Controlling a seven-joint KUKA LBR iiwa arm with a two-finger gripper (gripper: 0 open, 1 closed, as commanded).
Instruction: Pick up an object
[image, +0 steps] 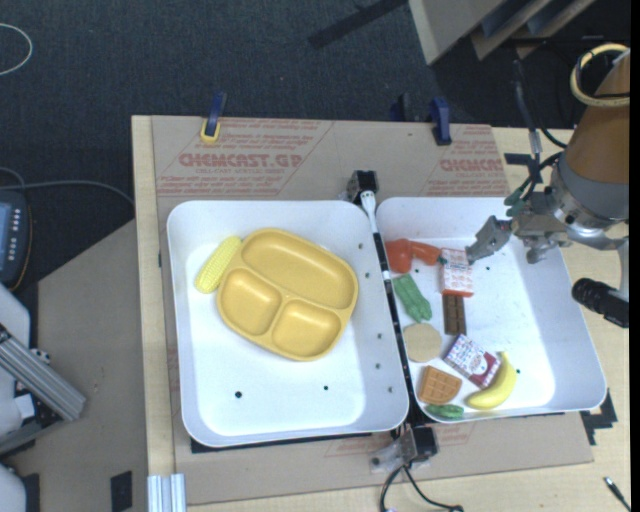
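Note:
The right bin (560, 330) holds several toy foods. An orange-red carrot (410, 252) lies at its back left, with a green pickle (411, 297) in front of it. A red and white snack box (456, 273) sits beside a brown chocolate bar (455, 316). Nearer the front are a round cookie (422, 342), a waffle (438, 384), a red and white packet (470, 358) and a yellow banana (496, 385). My gripper (513, 245) hangs over the bin's back part, right of the snack box. It is open, with nothing between its fingers (487, 240).
The left bin (200, 360) carries a yellow divided plate (285, 293) and a yellow corn cob (217, 263). A black divider clip (362, 185) sits where the two bins meet. Blue and yellow clamps hold the board's far edge.

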